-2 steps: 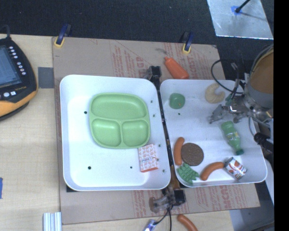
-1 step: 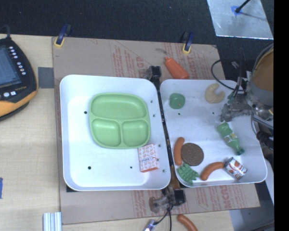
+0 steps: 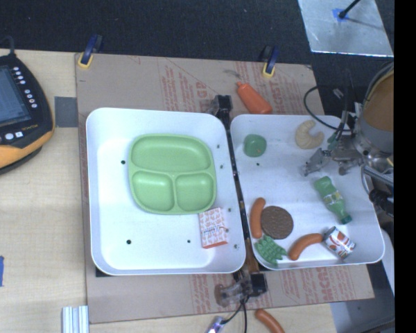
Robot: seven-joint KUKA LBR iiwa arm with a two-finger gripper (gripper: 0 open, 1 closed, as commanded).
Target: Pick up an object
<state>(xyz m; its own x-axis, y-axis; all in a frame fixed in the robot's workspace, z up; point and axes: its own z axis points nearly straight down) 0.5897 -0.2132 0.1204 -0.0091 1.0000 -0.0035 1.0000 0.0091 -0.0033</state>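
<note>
Gripper (image 3: 324,159) hovers with fingers spread near the right bin's (image 3: 291,134) right edge, above a green bottle (image 3: 332,198) whose long axis slants toward the bin's front-right corner.

A robot lab is shown: two white bins (image 3: 100,186) are clamped on cardboard (image 3: 187,82), and a control pad (image 3: 10,113) is laid beside them.

We see a metallic grey gripper (image 3: 317,165) with a dull sheen, over the smooth white plastic of the right bin (image 3: 291,127). Just below it lies a glossy green plastic bottle (image 3: 332,197). Farther to its left, the left bin (image 3: 111,186) holds a matt pale-green plastic tray (image 3: 172,173). Both bins rest on rough brown cardboard (image 3: 159,85) over a pale wood-grain bench (image 3: 28,220).
</note>
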